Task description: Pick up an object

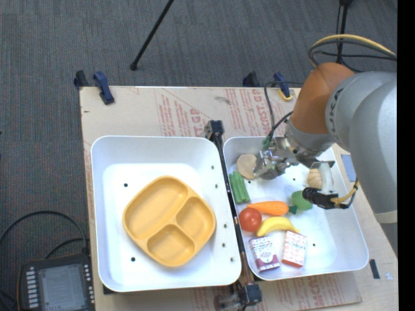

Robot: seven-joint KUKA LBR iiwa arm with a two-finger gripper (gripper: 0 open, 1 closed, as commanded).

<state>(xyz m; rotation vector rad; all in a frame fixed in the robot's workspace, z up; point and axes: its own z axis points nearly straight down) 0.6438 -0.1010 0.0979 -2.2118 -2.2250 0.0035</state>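
The right bin (353, 248) holds several toy foods: a green pod (240, 188), a beige round piece (246, 165), an orange carrot (272, 207), a red tomato (249, 219), a yellow banana (277, 225), a green item (300, 200), a cream piece (315, 177) and two small boxes (264, 253) (294, 249). My gripper (271, 165) hangs low over the bin's back left part, just right of the beige piece. Nothing shows between its fingers.
The left bin (104, 154) carries a yellow divided plate (169, 220). Blue clamps (104, 86) (283, 85) hold the cardboard-topped bench at the back. A pendant (53, 287) lies on the floor at lower left, a tripod leg (154, 28) behind.
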